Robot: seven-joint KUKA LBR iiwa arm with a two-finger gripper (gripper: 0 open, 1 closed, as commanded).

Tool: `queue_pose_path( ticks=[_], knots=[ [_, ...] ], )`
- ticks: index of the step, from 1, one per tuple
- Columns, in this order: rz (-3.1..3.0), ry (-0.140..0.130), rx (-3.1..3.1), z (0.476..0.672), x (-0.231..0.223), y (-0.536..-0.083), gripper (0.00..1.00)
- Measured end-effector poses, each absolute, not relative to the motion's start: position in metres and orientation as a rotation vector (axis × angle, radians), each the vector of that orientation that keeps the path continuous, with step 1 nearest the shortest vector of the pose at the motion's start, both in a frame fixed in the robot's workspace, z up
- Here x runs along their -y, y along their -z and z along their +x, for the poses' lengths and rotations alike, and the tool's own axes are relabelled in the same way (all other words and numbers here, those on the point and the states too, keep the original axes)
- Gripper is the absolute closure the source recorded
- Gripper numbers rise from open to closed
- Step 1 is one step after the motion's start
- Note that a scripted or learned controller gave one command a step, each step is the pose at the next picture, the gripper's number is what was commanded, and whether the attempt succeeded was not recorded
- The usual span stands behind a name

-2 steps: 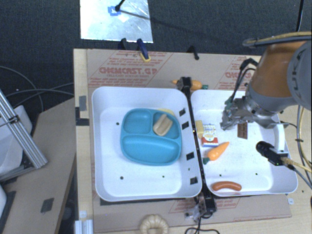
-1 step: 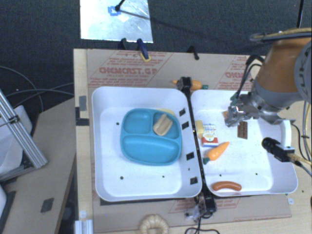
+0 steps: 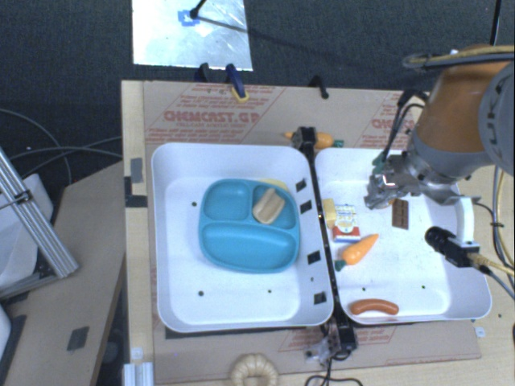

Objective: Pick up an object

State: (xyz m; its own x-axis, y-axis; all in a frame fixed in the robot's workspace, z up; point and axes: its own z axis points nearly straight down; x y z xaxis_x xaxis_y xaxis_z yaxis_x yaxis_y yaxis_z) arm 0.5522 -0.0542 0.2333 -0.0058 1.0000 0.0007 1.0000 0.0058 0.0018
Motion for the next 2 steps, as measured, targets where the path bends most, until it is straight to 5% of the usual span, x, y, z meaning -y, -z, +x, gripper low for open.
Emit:
queue_pose_path(
  ticks=[2],
  knots=[
    [2.22, 0.0, -2.222, 0.547, 0.057, -0.217, 1.0]
  ],
)
